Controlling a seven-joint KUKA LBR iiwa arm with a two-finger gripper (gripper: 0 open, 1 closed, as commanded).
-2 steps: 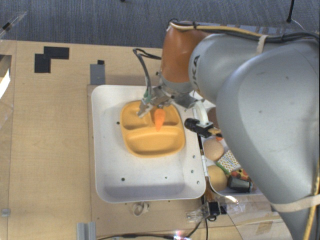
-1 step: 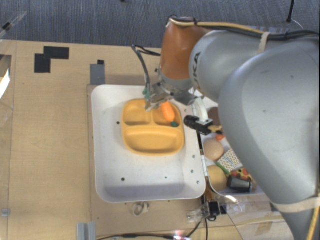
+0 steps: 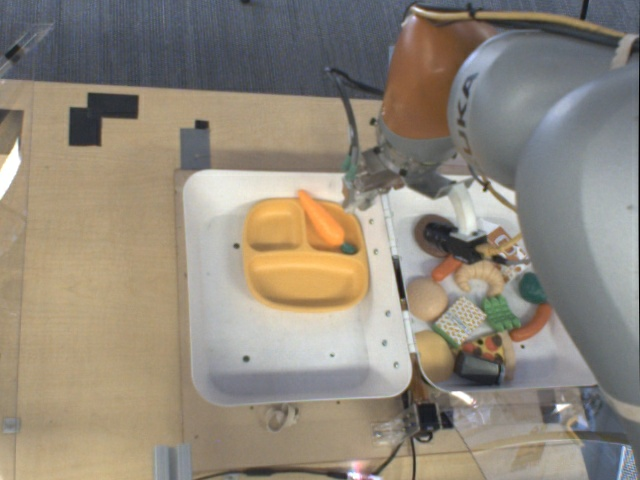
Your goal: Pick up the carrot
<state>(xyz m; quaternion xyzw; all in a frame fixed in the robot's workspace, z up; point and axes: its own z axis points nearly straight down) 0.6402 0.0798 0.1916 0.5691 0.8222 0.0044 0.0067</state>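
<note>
The carrot [image 3: 322,219] lies in the upper right compartment of a yellow divided plate [image 3: 300,280], which sits in the left bin [image 3: 230,358]; the carrot rests at a slant, its pointed end toward the divider at the upper left and its green stem end [image 3: 348,248] at the plate's right rim. Judged from this layout, the raised compartment walls keep the carrot from rolling, and its slant fixes the axis across which a grasp would need to close. The gripper [image 3: 362,190] hangs just beside the carrot, above the ridge where the two bins meet, at the end of the grey arm [image 3: 520,98] with its orange band [image 3: 425,68]; whether the claw is apart or together cannot be told at this resolution, and nothing is seen between its tips. The carrot is a smooth, tapered orange cone, apparently moulded plastic. The plate is matte yellow with rounded corners and shallow wells. The right bin [image 3: 560,368] holds a dense pile of mixed toy food [image 3: 478,298], well apart from the carrot
</note>
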